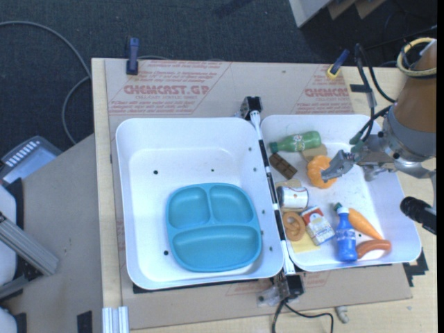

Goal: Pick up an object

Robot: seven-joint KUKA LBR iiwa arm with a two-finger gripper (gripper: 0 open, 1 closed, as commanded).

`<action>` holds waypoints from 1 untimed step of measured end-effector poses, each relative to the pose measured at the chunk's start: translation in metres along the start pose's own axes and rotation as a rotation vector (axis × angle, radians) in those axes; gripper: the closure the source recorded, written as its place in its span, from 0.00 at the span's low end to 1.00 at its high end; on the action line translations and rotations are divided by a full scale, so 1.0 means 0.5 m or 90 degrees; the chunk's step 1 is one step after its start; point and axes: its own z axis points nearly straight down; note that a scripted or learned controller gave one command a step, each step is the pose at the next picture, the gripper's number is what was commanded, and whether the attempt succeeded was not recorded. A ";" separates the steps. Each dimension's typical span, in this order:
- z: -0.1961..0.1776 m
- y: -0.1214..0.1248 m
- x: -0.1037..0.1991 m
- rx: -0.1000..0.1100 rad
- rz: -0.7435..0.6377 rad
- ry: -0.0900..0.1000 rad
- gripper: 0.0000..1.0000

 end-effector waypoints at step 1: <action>0.307 0.161 0.017 -0.003 0.000 -0.001 0.00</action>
